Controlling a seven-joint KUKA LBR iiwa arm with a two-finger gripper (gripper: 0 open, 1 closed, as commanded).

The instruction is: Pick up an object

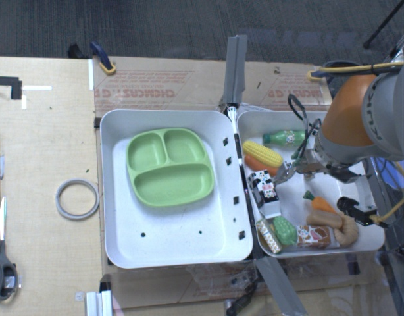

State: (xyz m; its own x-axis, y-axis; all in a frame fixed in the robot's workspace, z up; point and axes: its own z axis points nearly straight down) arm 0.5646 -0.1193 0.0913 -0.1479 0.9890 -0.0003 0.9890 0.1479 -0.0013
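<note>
At the far left edge of the bench lie a pair of scissors [2, 272], and just right of them a grey tape ring [77, 199] rests flat on the wooden top, well apart from the bins. A blue clamp [103, 56] sits at the upper edge of the cardboard sheet behind the bins. The left bin [116, 242] holds a green divided plate [170, 166] with three compartments, lying flat toward the bin's upper left. Past the divider, the right bin [373, 242] carries a cluster of toy items: along its left wall a yellow corn cob [262, 155] with an orange piece just beneath it, a green bottle [285, 137] lying on its side near the top wall, a small black-and-white cow-patterned box [263, 184] below the corn, a green leafy piece [284, 230] and a printed packet [316, 236] near the bottom wall, with a carrot [320, 205] and a tan piece [340, 226] further right. The gripper [291, 170] reaches in from the right, low over the bin between the corn and the carrot, its tip close to the orange piece; whether its fingers are open or closed cannot be told, and nothing is visibly held between them. Behind it rises the grey arm with its orange band [347, 114].
</note>
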